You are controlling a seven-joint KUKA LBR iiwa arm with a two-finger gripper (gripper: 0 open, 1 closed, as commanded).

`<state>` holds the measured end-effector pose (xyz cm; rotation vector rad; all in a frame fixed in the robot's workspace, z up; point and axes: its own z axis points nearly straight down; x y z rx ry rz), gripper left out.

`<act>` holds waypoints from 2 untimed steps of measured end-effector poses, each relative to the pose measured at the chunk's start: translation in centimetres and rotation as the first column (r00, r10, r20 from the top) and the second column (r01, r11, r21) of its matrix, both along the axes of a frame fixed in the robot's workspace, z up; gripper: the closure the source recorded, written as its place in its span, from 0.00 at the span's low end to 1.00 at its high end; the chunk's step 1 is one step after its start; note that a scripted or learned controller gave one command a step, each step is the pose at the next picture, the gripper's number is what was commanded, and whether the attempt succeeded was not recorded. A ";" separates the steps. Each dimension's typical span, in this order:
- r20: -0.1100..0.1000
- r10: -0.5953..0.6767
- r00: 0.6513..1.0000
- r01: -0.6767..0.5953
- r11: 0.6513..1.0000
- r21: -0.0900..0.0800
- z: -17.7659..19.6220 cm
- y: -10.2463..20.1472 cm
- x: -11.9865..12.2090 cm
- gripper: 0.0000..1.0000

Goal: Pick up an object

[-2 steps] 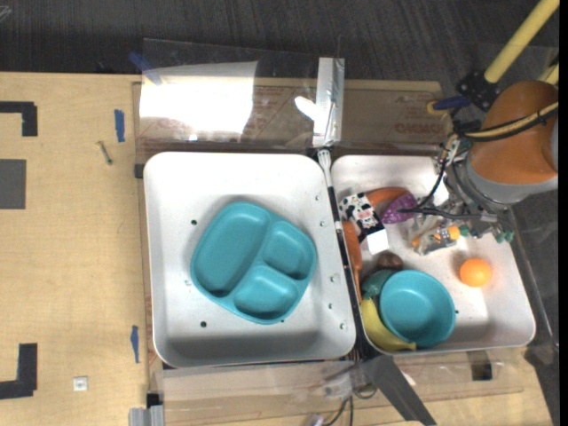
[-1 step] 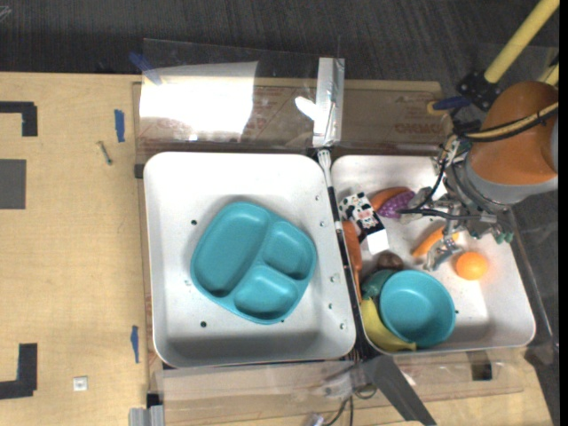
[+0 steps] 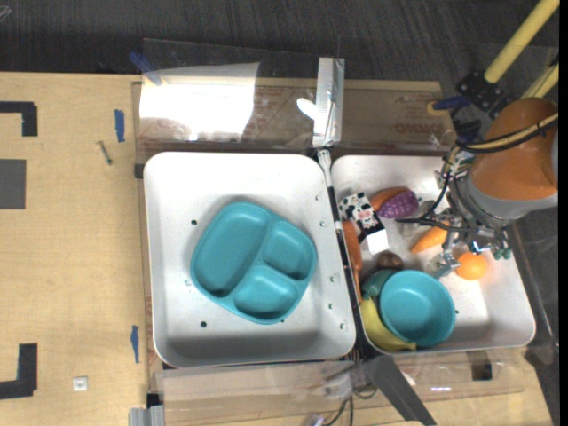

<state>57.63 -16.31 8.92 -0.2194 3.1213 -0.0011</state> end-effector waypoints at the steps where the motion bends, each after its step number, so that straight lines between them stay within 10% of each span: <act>1: 0.015 0.002 1.000 -0.002 1.000 -0.002 1.4 0.1 0.5 1.00; 2: 0.006 0.049 0.999 -0.049 0.999 -0.003 14.6 2.3 3.8 1.00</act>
